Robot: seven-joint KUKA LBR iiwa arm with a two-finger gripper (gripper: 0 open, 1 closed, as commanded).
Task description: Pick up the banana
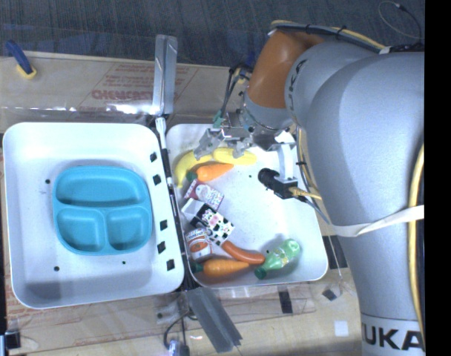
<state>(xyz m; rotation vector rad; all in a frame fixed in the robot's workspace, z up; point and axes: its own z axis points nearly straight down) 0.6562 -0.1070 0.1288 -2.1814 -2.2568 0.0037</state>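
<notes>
Right bin (314, 232) | arm bent down | claw (224, 144) over banana (187, 163)

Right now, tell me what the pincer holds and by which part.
Cannot tell: the pincer sits at the banana, but no grip shows.

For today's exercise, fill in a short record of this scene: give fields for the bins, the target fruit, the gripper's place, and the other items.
left bin: holds a blue divided tray
right bin: holds toy food and small packets
banana: yellow, at the right bin's upper left, beside a carrot
gripper: low over the banana's end; grasp cannot be told
other items: green bottle, second carrot, sausage
</notes>
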